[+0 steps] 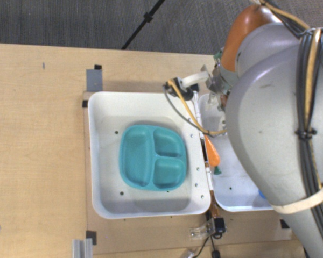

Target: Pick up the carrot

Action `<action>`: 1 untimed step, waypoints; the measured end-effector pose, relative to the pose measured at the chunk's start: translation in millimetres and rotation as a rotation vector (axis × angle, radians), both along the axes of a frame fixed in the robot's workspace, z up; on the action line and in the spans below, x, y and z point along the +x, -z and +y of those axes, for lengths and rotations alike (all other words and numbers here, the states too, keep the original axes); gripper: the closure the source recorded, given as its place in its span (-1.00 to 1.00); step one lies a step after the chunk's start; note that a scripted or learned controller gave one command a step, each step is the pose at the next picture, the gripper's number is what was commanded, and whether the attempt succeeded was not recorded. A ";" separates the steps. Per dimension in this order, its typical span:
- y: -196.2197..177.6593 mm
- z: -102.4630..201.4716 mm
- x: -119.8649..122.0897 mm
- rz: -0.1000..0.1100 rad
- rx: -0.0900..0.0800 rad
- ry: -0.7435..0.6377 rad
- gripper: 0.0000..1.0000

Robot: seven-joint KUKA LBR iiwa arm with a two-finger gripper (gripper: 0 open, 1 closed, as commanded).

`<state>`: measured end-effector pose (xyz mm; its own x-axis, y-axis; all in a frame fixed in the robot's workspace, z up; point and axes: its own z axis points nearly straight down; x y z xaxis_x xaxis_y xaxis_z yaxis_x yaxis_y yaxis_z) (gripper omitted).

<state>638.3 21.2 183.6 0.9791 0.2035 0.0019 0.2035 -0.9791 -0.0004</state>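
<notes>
A: Where is the carrot [211, 156]?

B: Right of the frame's centre, in the right-hand bin [234, 198], lying against that bin's left wall beside the rim it shares with the left bin [99, 160]. The orange body runs roughly up and down the frame, with a small green tip at its lower end.

A: How will it handle?

B: My guess is a light toy, stiff and smooth, so it could slip or roll out of a pinch. I'd take it across the thick middle of the orange part, not the green end. The wall right beside it leaves little room for a finger on that side, which looks like the main difficulty.

A: And the pincer?

B: The gripper [218, 87] sits above the carrot, toward the upper right, under the big grey arm [274, 128]. I cannot tell how it stands, and I see nothing in it.

A: Anything else nearby?

B: A teal divided tray [152, 157] in the left bin, well apart from the carrot.
</notes>
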 end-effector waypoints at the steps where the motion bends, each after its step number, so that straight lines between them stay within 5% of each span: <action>1: -49.6 -86.3 7.4 -0.004 -0.002 -0.066 -1.00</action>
<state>645.7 -65.1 233.2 0.9635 0.2676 0.0049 0.2676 -0.9635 0.0028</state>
